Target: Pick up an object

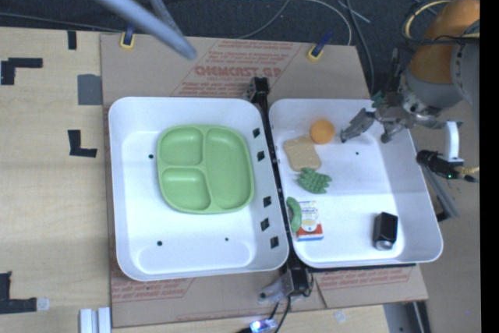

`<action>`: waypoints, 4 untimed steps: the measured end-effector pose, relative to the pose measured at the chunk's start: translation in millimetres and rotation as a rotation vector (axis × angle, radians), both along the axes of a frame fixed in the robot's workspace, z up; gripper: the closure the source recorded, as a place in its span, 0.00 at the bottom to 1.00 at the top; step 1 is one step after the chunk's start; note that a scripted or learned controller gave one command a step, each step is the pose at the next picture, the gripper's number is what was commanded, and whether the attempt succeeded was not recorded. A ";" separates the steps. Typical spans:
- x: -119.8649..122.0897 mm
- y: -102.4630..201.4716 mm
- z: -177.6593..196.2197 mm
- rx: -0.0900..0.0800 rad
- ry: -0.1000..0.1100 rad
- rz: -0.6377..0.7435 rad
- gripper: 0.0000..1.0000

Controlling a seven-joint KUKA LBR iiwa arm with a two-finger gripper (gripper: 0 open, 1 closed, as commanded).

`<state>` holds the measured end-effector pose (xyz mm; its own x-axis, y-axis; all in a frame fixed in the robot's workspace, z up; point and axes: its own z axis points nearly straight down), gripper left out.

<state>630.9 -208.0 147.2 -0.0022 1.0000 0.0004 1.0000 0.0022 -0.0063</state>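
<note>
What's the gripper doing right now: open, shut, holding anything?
Gripper: open, fingers spread, nothing between them. It sits above the right bin near its upper right edge, just right of the orange ball.

Showing a grey arm [460, 82] with an orange band [452, 23]. Ending, near the right bin [405, 246], in a dark two-finger gripper [370, 129].

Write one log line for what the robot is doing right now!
claw: open, holding nothing, above right white bin | nearest: round orange ball | also there: tan bread slice, black box | left bin: green divided plate
</note>
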 end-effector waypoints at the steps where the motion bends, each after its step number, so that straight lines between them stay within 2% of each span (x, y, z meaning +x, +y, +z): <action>1: 5.4 2.8 -61.9 -0.002 -0.004 0.001 0.00; 2: 6.7 2.8 -47.4 -0.003 -0.007 0.002 1.00; 4: 17.3 2.9 56.5 -0.002 -0.010 -0.001 1.00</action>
<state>648.2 -205.0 203.7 -0.0015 1.0000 -0.0016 1.0000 0.0015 0.0040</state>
